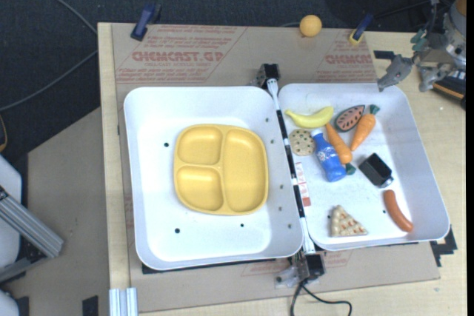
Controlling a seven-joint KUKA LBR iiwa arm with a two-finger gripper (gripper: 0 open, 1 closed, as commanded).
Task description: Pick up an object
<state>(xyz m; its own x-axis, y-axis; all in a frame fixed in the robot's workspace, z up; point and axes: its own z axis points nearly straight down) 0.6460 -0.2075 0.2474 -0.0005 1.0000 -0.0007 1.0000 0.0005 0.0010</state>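
Gripper [400,70] hovering at far right corner of right bin [418,152], above the rim, grasping nothing visible; open-or-clenched state cannot be told. Nearest pickable: carrot [363,129], down-left of it, long axis slanting toward gripper.

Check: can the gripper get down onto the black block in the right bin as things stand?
Probably yes. The black block lies apart from the blue bottle and sausage, with nothing over it. The gripper hangs past the right bin's far corner, so its path looks free.

bins [148,159]: glossy white plastic | plate [221,168]: smooth yellow plastic
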